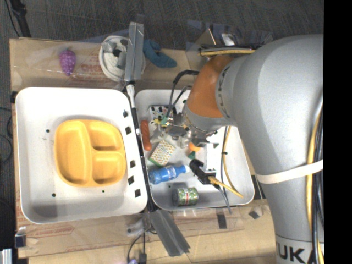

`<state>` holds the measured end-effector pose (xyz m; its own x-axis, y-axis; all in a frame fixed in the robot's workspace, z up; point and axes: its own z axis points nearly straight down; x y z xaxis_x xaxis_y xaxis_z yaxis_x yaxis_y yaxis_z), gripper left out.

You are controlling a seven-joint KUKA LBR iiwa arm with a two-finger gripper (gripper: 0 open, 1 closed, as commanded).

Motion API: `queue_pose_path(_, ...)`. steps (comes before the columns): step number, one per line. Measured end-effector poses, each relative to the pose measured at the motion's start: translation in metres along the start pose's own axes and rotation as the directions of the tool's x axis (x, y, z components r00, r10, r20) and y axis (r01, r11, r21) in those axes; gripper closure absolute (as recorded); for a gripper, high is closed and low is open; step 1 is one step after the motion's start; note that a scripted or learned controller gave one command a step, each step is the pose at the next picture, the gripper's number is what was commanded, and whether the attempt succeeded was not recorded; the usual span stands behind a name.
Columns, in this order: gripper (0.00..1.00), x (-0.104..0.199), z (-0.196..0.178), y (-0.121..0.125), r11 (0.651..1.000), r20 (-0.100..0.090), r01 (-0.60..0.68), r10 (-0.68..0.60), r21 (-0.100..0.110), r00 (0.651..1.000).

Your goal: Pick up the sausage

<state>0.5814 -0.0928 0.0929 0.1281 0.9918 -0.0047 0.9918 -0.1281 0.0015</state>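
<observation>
Here, yellow tray [91, 151] in left bin [33, 202], sausage [145, 135], bottle [166, 174], can [185, 196] in right bin [245, 188]

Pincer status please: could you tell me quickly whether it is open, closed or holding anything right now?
Pincer: low in the right bin, beside the sausage; open or closed cannot be told.

The grey arm [280, 125] reaches in from the right, its bulky links filling that side, bends at the orange band [206, 89] above the wrist and points its pincer [168, 126] steeply downward, low over the right-hand bin.
</observation>
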Motion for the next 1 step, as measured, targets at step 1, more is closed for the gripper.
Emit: queue_pose_path(1, 0.0, -0.0036, -0.0008, 0.0044, 0.981, 0.002, 0.192, -0.192, -0.001, 0.981)
